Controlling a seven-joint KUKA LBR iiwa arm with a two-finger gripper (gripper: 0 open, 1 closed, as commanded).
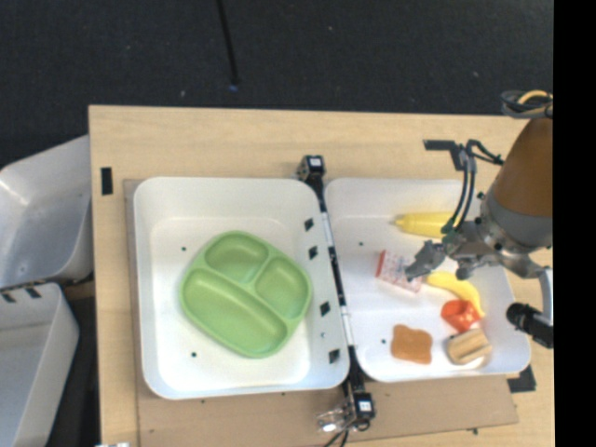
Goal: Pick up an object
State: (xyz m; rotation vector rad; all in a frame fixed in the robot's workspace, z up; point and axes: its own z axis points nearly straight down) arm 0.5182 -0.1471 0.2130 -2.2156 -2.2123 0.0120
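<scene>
The right bin (pixel 363 212) holds several toy foods. A yellow banana (pixel 422 223) lies at its back and a second yellow piece (pixel 459 291) sits in the middle. Beside that are a red item (pixel 461 315), a brown toast slice (pixel 411 344), a bread roll (pixel 468 346) and a white-and-red packet (pixel 397 270). My gripper (pixel 443 264) hangs over the middle of this bin, between the packet and the second yellow piece. It is open, with one finger by the packet's right edge and nothing held between the fingers.
The left bin (pixel 158 212) holds a green divided plate (pixel 246 292). A black divider with clips (pixel 328 250) runs between the bins. A cable (pixel 463 161) loops above the right bin's far rim. A white container (pixel 42 212) stands off the bench's left side.
</scene>
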